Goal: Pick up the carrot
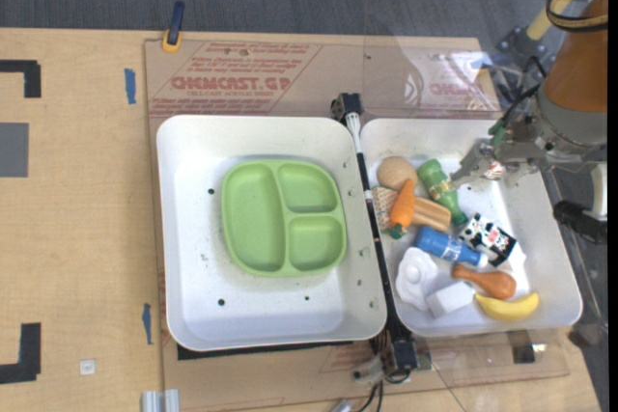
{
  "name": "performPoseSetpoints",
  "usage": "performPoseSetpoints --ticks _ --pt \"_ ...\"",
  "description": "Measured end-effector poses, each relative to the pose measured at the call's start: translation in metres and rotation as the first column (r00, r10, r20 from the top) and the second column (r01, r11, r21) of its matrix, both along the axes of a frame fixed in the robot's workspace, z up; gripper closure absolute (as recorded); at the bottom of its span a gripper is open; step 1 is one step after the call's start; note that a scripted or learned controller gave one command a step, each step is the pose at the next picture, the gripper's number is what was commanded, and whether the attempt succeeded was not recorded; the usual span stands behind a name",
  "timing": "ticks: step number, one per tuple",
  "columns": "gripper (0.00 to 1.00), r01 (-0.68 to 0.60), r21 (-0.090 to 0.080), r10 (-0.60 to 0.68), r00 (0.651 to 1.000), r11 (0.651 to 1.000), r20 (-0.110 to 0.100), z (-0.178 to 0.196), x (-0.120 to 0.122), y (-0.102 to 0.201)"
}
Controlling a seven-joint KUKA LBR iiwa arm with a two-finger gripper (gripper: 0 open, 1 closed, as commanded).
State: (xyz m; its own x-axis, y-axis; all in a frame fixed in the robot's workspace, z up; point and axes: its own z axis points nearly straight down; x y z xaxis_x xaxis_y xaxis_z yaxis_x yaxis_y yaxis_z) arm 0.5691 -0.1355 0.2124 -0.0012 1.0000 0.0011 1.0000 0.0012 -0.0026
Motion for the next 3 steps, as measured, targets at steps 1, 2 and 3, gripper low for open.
performPoseSetpoints --ticks 1,2,3 --pt "0.0 -0.096 -0.006 0.096 0.995 0.995 0.013 -0.105 0.005 0.027" --pt "0.0 -0.433 -0.021 0.433 0.901 0.901 0.035 -0.115 -0.065 0.039" --pt "1.0 -0.433 -0.027 0.434 0.9 0.901 0.052 -0.098 -0.059 0.04"
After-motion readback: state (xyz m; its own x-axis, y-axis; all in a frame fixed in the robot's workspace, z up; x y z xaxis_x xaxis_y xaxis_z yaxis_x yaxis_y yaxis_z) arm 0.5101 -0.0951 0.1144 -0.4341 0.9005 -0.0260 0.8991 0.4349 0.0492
